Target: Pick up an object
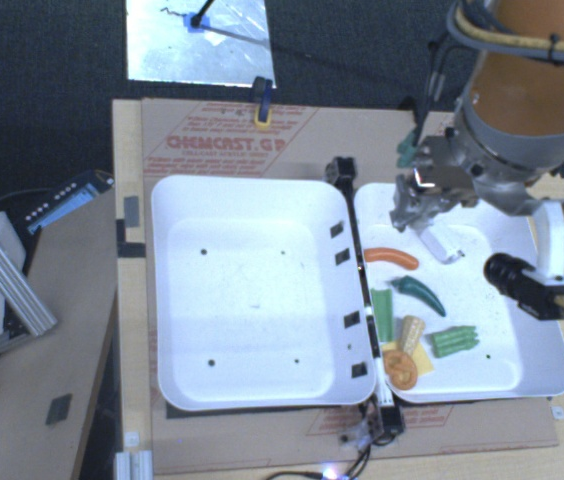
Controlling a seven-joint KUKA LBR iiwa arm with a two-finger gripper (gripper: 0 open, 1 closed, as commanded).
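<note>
The gripper (414, 213) is hanging over the far left part of the right bin (532, 368); whether it is open or closed, I cannot tell. An orange sausage (392, 258), green pepper (420, 292) and 4 other toy foods are lying nearer, along that bin's left side.

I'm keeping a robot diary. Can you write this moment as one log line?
gripper: above right bin, far end | holding: nothing seen | nearest: orange sausage | left bin: untouched
</note>
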